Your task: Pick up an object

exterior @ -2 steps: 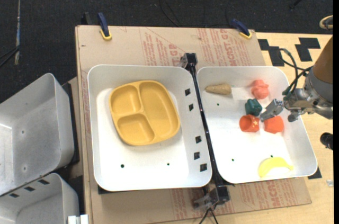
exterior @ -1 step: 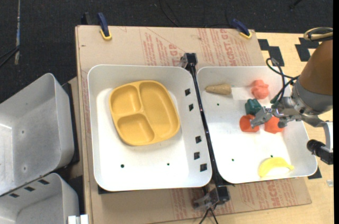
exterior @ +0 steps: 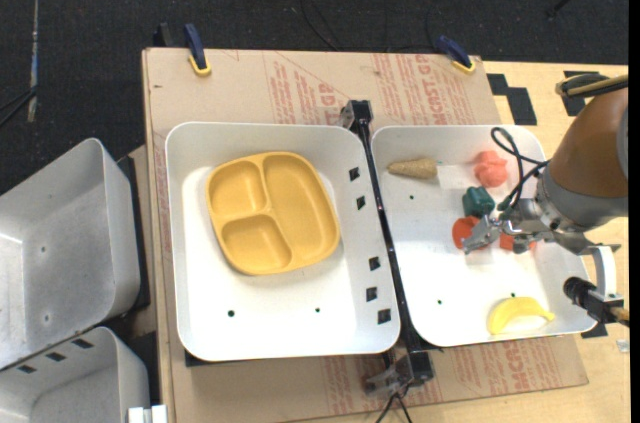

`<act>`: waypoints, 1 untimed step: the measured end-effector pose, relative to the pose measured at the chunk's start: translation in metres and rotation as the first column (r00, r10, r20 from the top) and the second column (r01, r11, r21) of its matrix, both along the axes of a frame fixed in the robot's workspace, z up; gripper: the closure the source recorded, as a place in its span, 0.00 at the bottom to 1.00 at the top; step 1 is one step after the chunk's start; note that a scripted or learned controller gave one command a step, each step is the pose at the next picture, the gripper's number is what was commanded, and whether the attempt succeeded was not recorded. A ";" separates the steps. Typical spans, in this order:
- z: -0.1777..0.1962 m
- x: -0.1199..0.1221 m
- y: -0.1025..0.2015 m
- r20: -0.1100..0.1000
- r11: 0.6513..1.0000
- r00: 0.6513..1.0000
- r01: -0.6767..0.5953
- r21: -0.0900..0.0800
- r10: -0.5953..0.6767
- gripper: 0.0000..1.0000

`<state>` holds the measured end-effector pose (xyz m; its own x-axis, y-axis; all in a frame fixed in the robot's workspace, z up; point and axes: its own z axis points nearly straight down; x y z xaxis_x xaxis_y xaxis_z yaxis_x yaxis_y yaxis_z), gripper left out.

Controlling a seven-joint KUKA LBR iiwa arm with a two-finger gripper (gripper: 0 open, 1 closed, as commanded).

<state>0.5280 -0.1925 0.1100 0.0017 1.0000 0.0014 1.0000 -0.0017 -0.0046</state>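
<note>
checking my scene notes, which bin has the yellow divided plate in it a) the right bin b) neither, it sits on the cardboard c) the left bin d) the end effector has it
c, the yellow divided plate lies flat on the floor of the left bin, apart from the small items in the right bin.

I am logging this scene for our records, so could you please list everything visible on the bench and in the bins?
Divided plate: one, yellow, left bin.
Cone-shaped item: one, tan, right bin, far left part.
Pink lump: one, right bin, far side.
Teal item: one, right bin, beside the hand.
Red-orange item: one, right bin, at the hand's tip.
Banana: one, yellow, right bin, near edge.
Bins: two, white, side by side.
Clamps: two, blue and yellow, board's far edge.
Arm: one, grey and orange, from right.
Hand: one, over the right bin.
</note>
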 end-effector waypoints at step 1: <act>0.013 0.001 0.000 0.006 1.000 1.000 0.000 -0.002 0.000 1.00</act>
